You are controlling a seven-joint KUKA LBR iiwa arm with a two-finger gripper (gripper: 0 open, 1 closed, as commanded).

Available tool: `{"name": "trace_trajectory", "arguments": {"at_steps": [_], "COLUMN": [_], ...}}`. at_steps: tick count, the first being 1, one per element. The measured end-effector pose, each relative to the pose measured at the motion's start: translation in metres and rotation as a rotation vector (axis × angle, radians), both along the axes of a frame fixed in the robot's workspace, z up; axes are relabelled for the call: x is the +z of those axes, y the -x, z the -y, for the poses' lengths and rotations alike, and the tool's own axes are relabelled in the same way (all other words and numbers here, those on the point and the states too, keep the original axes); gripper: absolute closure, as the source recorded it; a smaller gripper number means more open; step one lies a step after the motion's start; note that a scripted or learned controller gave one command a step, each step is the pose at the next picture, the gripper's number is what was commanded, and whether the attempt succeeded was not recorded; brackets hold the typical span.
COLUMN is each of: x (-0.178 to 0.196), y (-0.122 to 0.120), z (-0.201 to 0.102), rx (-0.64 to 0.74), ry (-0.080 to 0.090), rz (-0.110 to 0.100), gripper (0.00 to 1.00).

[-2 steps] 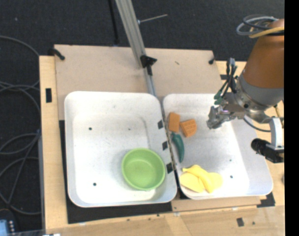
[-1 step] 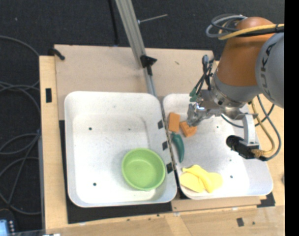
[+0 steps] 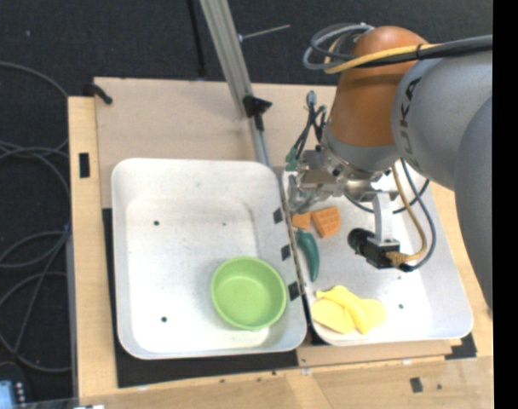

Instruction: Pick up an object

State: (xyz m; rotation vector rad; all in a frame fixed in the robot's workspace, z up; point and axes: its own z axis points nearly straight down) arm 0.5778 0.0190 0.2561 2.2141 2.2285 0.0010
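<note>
A: Where is the gripper (image 3: 308,196) at this moment?

B: It is low over the right bin (image 3: 429,309), close to that bin's left wall and nearer to its far edge. The grey arm (image 3: 438,118) with the orange band covers much of the far right corner.

A: Is the claw spread or pressed together?

B: I cannot tell. The wrist and the cables hide it from above, and I do not see any object between its parts, so I would not say it holds something.

A: Which object is the nearest to pick?

B: The orange block (image 3: 325,221), I judge. It lies in the right bin just beside the gripper, near the left wall. A teal object (image 3: 308,250) lies next to the same wall, a little toward the near edge, and a yellow object (image 3: 351,310) rests in the near left corner. The green bowl (image 3: 249,291) sits in the left bin (image 3: 157,194), near its near right corner.

A: What can go wrong from here?

B: The block is very close to the wall between the bins. One side of the claw may strike the rim, or may push the block away and close on nothing. Also the teal object is near, so it may be pushed as well.
</note>
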Motion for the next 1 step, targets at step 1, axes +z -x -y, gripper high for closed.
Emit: {"name": "trace_trajectory", "arguments": {"at_steps": [1], "x": [-0.0106], "y": [-0.0034], "z": [-0.0472], "rx": [0.0], "ry": [0.0], "rz": [-0.002], "gripper": [1.0]}}
